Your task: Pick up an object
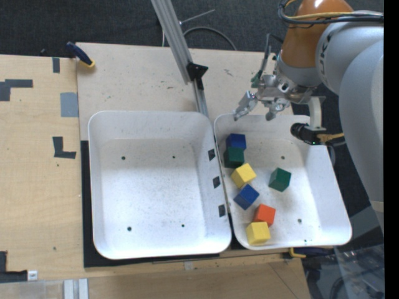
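My gripper hangs open above the far edge of the right bin, with nothing between its fingers. Below it in that bin lie several small cubes. A blue cube sits on a dark green cube near the bin's left wall. A yellow cube and a second blue cube lie just below them. A green cube sits alone toward the right. An orange cube and another yellow cube lie near the front.
The left bin stands beside the right one, their walls touching. A slanted metal rail runs down from the top to the gap between the bins. A blue and yellow clamp sits at the far left of the bench.
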Controlling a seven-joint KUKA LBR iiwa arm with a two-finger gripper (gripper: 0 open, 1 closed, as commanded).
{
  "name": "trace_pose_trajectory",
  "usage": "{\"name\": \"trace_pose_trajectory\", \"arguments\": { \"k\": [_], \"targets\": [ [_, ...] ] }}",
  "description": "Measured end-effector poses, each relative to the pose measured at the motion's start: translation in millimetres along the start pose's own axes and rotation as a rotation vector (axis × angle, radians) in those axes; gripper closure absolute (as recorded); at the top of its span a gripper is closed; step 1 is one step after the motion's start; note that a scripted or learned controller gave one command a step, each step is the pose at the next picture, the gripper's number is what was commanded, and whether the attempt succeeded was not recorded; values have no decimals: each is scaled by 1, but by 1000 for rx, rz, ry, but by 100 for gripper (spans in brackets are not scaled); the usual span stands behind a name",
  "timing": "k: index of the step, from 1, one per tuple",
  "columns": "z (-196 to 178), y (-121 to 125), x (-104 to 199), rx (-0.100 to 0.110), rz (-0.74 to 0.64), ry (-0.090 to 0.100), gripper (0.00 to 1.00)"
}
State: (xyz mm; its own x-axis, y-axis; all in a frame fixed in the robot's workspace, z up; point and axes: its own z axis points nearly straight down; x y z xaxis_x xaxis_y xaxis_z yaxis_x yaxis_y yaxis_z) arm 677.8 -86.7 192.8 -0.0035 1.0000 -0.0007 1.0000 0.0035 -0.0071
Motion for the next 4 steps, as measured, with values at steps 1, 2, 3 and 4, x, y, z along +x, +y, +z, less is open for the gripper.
{"name": "trace_pose_trajectory", "arguments": {
  "k": [1,2,3,4],
  "targets": [
    [62,-8,-3,1,2,0,0],
    [100,-8,-4,-2,1,-2,0],
    [91,-8,-3,-1,0,-1,100],
    [35,-4,-12,-11,1,0,100]
  ]
}}
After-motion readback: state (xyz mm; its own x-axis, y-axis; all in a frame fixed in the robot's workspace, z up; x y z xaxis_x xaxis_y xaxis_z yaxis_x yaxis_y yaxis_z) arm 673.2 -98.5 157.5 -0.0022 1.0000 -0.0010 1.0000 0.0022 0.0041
